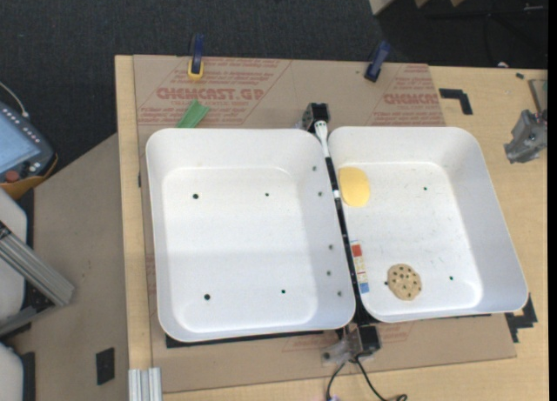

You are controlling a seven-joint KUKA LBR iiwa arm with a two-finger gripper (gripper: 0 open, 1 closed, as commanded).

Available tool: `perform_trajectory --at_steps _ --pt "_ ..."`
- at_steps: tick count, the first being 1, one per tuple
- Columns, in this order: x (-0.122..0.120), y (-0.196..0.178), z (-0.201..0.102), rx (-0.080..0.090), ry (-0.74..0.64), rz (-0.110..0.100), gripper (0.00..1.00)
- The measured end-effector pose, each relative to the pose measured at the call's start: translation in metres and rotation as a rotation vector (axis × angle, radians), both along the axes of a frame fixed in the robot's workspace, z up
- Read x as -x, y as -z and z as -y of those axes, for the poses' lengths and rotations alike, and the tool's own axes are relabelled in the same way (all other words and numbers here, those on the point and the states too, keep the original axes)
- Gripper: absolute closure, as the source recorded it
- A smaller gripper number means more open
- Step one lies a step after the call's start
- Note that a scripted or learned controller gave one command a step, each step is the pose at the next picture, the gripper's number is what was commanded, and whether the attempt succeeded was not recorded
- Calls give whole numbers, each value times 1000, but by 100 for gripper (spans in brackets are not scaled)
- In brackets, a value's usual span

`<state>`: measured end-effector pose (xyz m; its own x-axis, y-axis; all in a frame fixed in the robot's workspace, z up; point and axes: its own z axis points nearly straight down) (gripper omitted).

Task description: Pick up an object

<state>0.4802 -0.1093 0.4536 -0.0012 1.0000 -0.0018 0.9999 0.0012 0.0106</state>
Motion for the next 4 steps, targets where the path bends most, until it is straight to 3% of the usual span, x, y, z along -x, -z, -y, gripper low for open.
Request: perform_trajectory --at_steps 1,2,3,4 --pt "1 58 -107 -4 -10 -18 100" --pt "1 62 -172 -4 -7 -14 100" --pt "2 77 -213 -2 -4 -16 100" --pt "2 134 -211 0 2 -19 100"
